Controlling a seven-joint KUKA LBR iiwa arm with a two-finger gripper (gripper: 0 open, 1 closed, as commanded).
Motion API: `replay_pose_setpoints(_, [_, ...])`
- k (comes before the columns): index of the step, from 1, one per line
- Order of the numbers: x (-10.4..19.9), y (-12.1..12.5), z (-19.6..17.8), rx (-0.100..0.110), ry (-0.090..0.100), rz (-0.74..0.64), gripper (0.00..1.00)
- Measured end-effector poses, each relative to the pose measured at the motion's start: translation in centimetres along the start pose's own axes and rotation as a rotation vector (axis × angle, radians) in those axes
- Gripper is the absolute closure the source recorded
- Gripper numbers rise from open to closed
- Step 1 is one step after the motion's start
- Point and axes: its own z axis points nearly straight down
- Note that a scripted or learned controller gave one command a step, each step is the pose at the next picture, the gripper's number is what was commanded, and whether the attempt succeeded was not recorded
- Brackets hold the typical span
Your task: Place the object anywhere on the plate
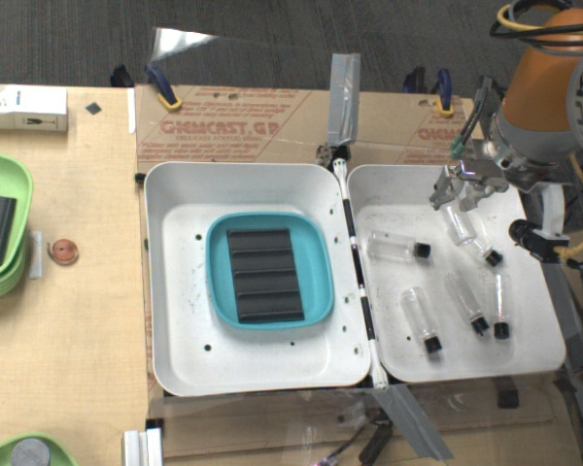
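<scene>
Over at the right-hand shallow white bin (525,352), the grey arm with its orange band (549,90) has its claw (459,190) low over the far corner, and from where I stand the metal parts blur together, so I cannot tell how the claw is set. Nothing shows in its grip that I can make out. Scattered on that bin's floor lie several clear plastic vials with black caps: one (396,250) near the dividing wall, one (420,322) toward the front, a pair (471,309) further right, and one (471,239) slanting just below the claw, near it and possibly touching, though the glare makes that hard to judge. Across the divider, in the left white bin (175,357), sits the teal rounded-square plate (221,270) with a dark ribbed insert (264,275) in its middle; no vial rests on it. By my reckoning the task is barely begun: a vial has yet to be lifted, carried left over the divider and set down on the plate.
</scene>
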Motion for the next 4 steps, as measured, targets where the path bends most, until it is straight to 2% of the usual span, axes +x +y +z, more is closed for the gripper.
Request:
replay_pose_setpoints(1, [0.0,0.0,0.0,0.000,0.000,0.000,0.00])
replay_pose_setpoints(2, [-3.6,0.7,-10.5,0.000,-0.001,0.069,0.00])
replay_pose_setpoints(3, [-7.4,3.3,-23.7,0.000,-0.002,-0.067,0.00])
replay_pose_setpoints(4, [-7.4,3.3,-23.7,0.000,-0.001,-0.068,0.00])
